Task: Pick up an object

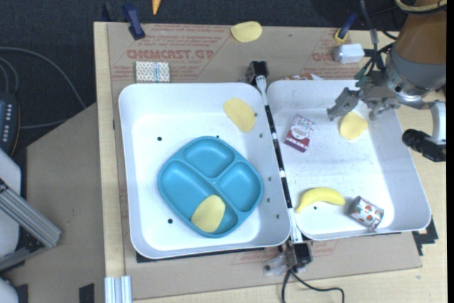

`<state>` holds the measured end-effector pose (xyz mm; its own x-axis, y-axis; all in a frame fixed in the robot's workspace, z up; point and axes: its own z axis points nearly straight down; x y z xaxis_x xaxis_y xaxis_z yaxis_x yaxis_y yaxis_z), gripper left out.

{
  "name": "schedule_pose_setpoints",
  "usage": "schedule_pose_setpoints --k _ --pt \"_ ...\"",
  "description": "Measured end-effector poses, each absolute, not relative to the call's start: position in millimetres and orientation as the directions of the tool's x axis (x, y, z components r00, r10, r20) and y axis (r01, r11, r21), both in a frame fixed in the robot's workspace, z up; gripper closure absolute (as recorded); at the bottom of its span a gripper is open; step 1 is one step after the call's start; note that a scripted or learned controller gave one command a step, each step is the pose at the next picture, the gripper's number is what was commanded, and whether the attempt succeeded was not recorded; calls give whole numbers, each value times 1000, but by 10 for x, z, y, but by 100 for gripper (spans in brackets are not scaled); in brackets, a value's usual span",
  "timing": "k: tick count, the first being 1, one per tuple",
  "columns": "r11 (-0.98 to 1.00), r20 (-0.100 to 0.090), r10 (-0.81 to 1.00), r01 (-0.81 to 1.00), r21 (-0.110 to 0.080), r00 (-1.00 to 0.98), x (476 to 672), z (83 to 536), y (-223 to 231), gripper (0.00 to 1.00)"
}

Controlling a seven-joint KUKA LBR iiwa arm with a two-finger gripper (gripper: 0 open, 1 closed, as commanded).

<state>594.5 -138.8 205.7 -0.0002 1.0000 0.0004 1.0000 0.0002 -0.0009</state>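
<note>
My gripper [358, 110] hangs over the back of the right bin [404, 160], fingers spread and open. One grey finger [341, 104] points down-left. A yellow round piece [352, 127] lies on the bin floor just under and in front of the fingertips, not held between them. In the same bin are a red-and-white carton [301, 133], a banana [319, 198] and a small can [365, 211] near the front.
The left bin [135, 152] holds a blue divided plate [213, 177] with a yellow piece [208, 213] in it, and another yellow piece [240, 114] at the back. On the bench behind lie a yellow disc [246, 31], a carrot [157, 0] and a white box [349, 52].
</note>
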Motion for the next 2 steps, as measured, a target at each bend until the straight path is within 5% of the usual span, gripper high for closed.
schedule_pose_setpoints --k 1,2 --pt "1 0 1000 1000 4 -1 6102 933 -1004 0" --pt "1 0 1000 1000 6 -1 6259 887 -944 0"
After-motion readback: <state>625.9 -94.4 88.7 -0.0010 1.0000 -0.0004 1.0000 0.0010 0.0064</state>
